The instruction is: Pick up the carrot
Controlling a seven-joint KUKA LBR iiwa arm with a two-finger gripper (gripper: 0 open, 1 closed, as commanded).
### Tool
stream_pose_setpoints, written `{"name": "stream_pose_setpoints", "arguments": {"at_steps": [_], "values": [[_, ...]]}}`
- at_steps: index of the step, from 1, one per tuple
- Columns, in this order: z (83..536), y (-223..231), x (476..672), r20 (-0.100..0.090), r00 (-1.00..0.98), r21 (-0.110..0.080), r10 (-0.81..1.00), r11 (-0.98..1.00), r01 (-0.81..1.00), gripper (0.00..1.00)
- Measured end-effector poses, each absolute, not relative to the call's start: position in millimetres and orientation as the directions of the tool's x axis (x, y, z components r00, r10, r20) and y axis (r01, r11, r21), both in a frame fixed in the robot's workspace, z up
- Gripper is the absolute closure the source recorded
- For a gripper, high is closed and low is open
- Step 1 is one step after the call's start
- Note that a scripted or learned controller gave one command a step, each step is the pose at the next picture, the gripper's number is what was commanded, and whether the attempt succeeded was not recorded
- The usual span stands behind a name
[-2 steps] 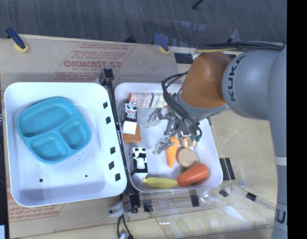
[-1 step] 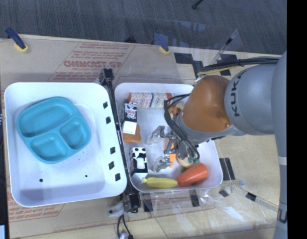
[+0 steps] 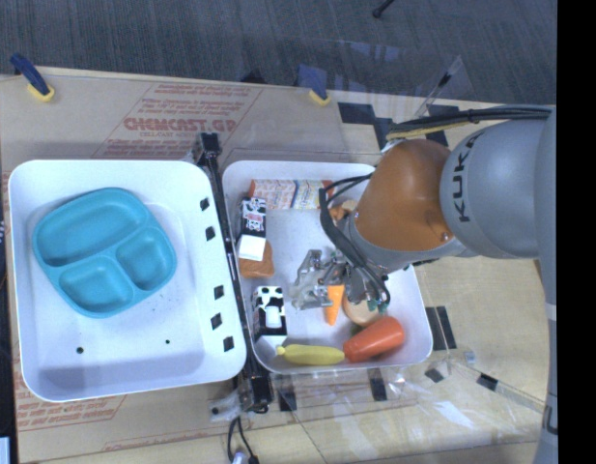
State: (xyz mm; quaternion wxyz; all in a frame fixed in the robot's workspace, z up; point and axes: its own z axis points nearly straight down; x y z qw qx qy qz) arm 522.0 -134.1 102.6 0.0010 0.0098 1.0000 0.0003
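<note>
Near edge of right bin [image 3: 425, 329]: yellow banana [image 3: 310, 355] beside large orange-red carrot [image 3: 375, 338], lying on side, thick end right. Judged toy-like: light, rigid, smooth, likely slippery; best hold across thick middle. Just above: gripper [image 3: 322, 283] over small orange piece [image 3: 332, 305]; cannot tell its state. Farther: snack packets [image 3: 283, 194] at back wall. Left bin [image 3: 27, 184]: blue divided plate [image 3: 102, 249].

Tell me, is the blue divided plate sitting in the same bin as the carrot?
No, the blue plate lies in the left bin, while the carrot is in the right bin by the gripper.
</note>
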Motion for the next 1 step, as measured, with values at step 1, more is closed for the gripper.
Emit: {"name": "stream_pose_setpoints", "arguments": {"at_steps": [1], "values": [[135.6,-109.3,523.1,-0.002,-0.874,0.001,0.486,0.874,0.486,1.0]]}}
